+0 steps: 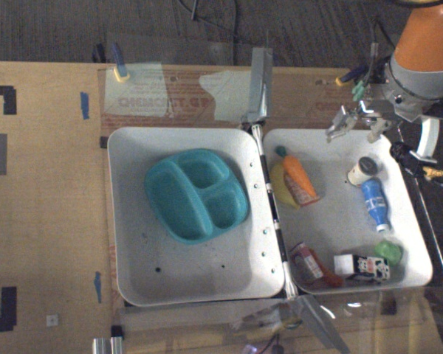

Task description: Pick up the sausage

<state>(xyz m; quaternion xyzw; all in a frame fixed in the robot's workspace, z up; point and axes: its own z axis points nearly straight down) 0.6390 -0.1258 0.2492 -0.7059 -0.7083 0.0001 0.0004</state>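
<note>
As we look down from the fixed camera, we find the arm point(422, 46) entering at two o'clock, its gripper point(358, 120) hanging over the far rim of the right bin point(421, 231). Its two fingers are spread apart with nothing between them.

We place the sausage point(308, 264), dark red and wrapped, at about seven o'clock within the right bin, lying against the near left corner, well apart from the gripper. Just beside it, toward five o'clock, we see a small white block point(343, 264) and a black-and-white carton point(373, 268), with a green object point(388, 251) past them. At ten o'clock in that bin an orange carrot point(299, 179) lies across a yellow item point(280, 186). A blue bottle point(374, 203) rests at two o'clock.

The left bin point(133, 257) holds a teal divided tray point(196, 195).
</note>
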